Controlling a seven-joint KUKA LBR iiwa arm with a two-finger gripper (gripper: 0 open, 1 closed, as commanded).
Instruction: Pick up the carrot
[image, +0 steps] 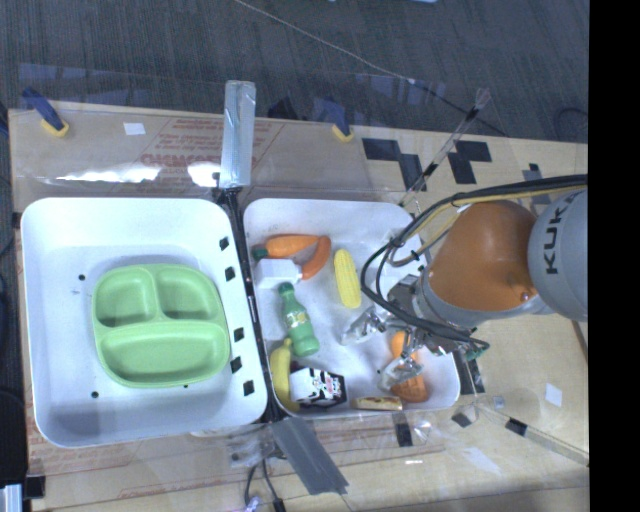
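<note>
You'll find the long orange carrot (291, 244) lying at the far end of the right-hand shallow white bin (300, 213). The two-finger metal gripper (400, 352) sits well apart, at the near right corner; you can't tell its state.

Pretty clearly a robotics lab, not anyone's kitchen. You've got a pale wooden bench (560, 400) with two shallow white bins (40, 300) sitting side by side, taped down with black strips, and clear plastic sheeting (130, 150) around the back edge. A big grey KUKA arm (560, 250) with an orange band and loose black cables (440, 215) reaches in from the right. The "food" is all plastic toys, like a toy corn cob (346, 278) and a little green bottle (298, 322), plus a green divided plate (158, 325). Grey office-style carpet (120, 40) behind the bench.
</note>
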